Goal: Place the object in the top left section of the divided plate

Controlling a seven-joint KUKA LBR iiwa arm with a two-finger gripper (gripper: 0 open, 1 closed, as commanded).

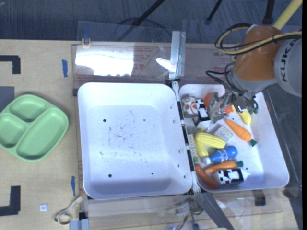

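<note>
A green divided plate (31, 127) lies on the bench at the far left, outside the bins; its top left section (28, 108) holds nothing. The right bin (273, 162) holds several toy foods: a can (190, 106), a yellow corn cob (209, 140), a carrot (238, 129), a blue bottle (224, 154), a black and white piece (230, 176) and an orange piece (219, 166). My gripper (221, 107) hangs low over the upper part of that bin, among the toys, below the orange wrist band (256, 56). Whether anything sits between its fingers is hidden.
The left bin (129, 133) sits between the plate and the right bin, its floor bare white with faint marks. A clear plastic sheet (124, 56) and a metal post (176, 56) stand behind it. Cables (240, 35) loop above the wrist.
</note>
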